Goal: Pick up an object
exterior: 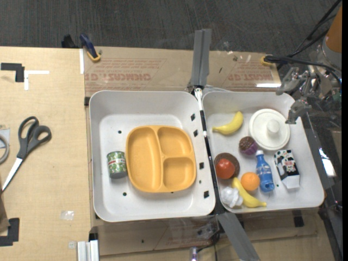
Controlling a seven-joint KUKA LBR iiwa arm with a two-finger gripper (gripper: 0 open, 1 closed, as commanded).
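Observation:
The right bin (pixel 312 197) holds a banana (pixel 229 124), a round white lid (pixel 269 128), a dark purple ball (pixel 248 144), a red apple in a brown bowl (pixel 226 166), a blue bottle (pixel 264 172), an orange (pixel 250 181), a second banana (pixel 249 196), a crumpled white piece (pixel 231 198) and a cow-patterned carton (pixel 286 169). My gripper (pixel 288 103) hangs over the bin's far right corner, just right of the white lid. Its fingers are spread and hold nothing.
The left bin (pixel 103 200) carries a yellow divided plate (pixel 161 158) and a small green can (pixel 116 163) to its left. Scissors (pixel 24 143) lie on the wooden bench at the far left. A grey divider post (pixel 201 58) stands behind the bins.

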